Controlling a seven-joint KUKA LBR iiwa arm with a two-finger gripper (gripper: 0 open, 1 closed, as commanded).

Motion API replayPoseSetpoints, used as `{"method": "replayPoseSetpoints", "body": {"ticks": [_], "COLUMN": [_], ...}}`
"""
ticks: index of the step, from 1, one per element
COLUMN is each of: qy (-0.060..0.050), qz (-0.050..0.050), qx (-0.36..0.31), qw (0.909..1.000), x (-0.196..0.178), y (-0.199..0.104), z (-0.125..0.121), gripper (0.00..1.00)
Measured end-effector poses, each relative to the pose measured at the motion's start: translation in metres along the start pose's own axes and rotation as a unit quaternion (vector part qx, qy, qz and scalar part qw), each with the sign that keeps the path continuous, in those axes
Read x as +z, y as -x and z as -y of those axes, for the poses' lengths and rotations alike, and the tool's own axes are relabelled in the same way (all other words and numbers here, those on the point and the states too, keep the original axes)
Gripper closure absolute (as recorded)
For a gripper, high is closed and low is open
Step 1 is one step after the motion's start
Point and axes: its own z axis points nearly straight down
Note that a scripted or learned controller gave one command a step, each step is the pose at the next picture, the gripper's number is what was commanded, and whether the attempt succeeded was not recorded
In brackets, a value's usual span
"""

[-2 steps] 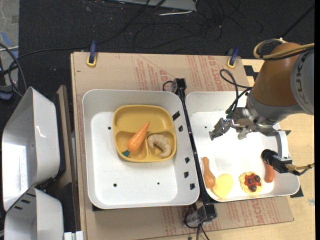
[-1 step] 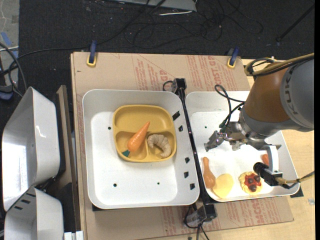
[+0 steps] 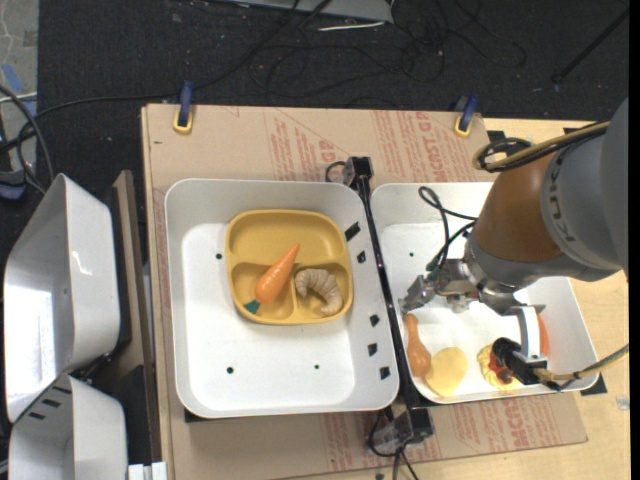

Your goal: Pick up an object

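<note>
The arm (image 3: 545,218) reaches in from the right over the right bin (image 3: 575,298). The left bin (image 3: 200,298) holds a yellow tray (image 3: 245,233) with a carrot (image 3: 277,274) and a shrimp (image 3: 320,288) in it. The gripper (image 3: 425,293) sits low at the right bin's left side, just above an orange drumstick (image 3: 415,346); whether it is open or closed, I cannot tell. A pale disc (image 3: 448,368) lies beside the drumstick, with a small yellow-and-red toy (image 3: 500,363) further right. Likely risks: the drumstick lies tight against the bin wall, so a finger may strike the wall or slide off its rounded surface, and a descent could nudge the disc.
</note>
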Motion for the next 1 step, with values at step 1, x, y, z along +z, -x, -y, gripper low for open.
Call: {"method": "replayPoseSetpoints", "body": {"ticks": [1], "qy": [0.003], "qz": [0.0], "qx": [0.001], "qw": [1.0], "x": [-0.0127], "y": [0.0001], "z": [-0.0014], "gripper": [1.0]}}
